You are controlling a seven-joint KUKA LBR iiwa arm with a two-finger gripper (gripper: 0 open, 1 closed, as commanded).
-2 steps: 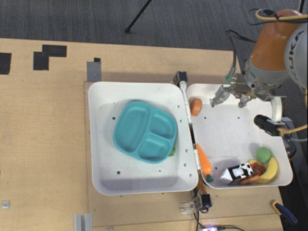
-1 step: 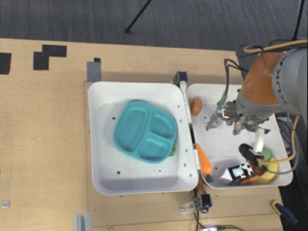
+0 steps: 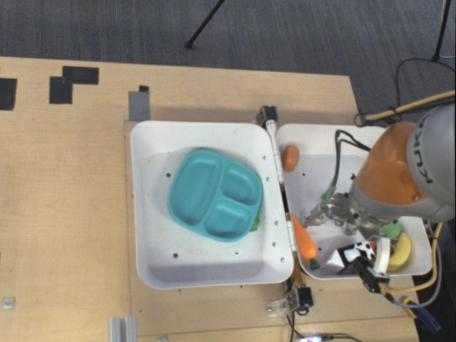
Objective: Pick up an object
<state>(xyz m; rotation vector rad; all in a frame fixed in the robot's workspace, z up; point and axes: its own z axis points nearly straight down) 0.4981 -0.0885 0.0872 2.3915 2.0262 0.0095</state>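
Grey arm with its orange band reaches in from three o'clock over the right bin; its pincer hangs low among the toys (whether it grips anything, I cannot tell). At its seven o'clock lies an orange carrot, a banana at four o'clock, an orange ball at eleven. Left bin holds a teal divided plate.

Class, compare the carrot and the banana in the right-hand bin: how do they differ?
The carrot is orange and tapered; the banana is yellow and curved. The carrot lies against the bin's left wall, the banana near its right wall, beside the arm. Both lie flat in the same white bin.
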